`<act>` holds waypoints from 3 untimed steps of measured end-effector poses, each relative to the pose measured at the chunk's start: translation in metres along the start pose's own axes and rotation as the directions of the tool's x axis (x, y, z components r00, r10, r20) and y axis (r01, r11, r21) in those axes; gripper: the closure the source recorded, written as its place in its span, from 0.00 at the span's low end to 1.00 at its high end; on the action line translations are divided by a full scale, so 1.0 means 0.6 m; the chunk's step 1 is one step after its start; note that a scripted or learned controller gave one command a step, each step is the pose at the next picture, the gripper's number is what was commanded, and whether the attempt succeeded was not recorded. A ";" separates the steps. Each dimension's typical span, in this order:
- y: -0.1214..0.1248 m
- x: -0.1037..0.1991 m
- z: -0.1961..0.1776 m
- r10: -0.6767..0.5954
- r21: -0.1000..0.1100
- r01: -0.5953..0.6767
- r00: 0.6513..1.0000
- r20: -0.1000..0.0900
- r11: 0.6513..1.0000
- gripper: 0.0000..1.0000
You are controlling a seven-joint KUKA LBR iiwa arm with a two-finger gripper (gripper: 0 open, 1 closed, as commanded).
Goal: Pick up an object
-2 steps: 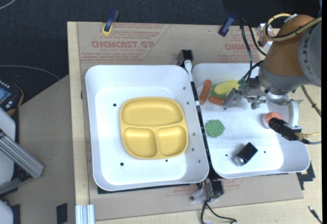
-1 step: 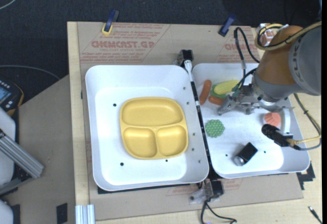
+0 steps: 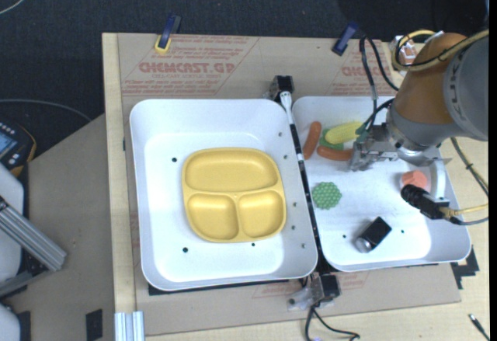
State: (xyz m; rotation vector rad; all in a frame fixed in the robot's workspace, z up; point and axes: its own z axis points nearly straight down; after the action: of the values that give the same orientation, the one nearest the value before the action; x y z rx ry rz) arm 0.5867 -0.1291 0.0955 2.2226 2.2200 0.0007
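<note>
The right bin (image 3: 404, 251) holds several small objects. A red-brown sausage (image 3: 311, 139) lies at its far left, next to a yellow-green corn cob (image 3: 342, 133) and an orange-red piece (image 3: 332, 153). A green round item (image 3: 326, 195) sits near the bin's left wall, and a black block (image 3: 373, 233) lies toward the front. My gripper (image 3: 363, 154) hangs low over the back of the bin, right beside the corn cob and the orange-red piece. A salmon-pink item (image 3: 415, 178) shows to the right of the wrist, partly hidden by it.
The left bin (image 3: 155, 200) holds a yellow divided plate (image 3: 233, 193). A ridge where the two bins meet (image 3: 299, 168) runs front to back just left of the sausage. Cables (image 3: 373, 75) trail behind the arm over the cardboard bench.
</note>
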 end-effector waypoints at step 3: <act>0.006 -0.004 -0.218 -0.002 -0.005 0.002 1.000 0.002 1.000 1.00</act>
State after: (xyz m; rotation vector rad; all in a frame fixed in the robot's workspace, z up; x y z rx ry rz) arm 0.5903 -0.1318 0.2266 2.2169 2.2185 0.0042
